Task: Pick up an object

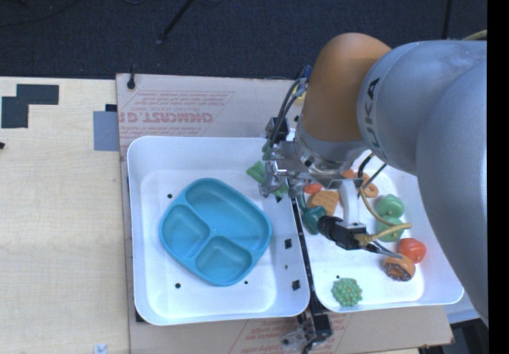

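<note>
My gripper [276, 172] hangs over the strip where the two white bins meet, at the upper right corner of the left bin [147, 185]. A small dark green thing [257, 173] sits right against the gripper's left side; I cannot tell whether it is held or lies beneath. A blue divided plate [215, 230] lies in the middle of the left bin, below and left of the gripper. The arm's wrist hides the upper part of the right bin [445, 289].
The right bin holds several small things: a tan and orange piece [324, 201], a teal piece [308, 218], a green ball [390, 206], a red ball [412, 249], an orange ring-like thing [398, 268] and a knobbly green thing [347, 291].
</note>
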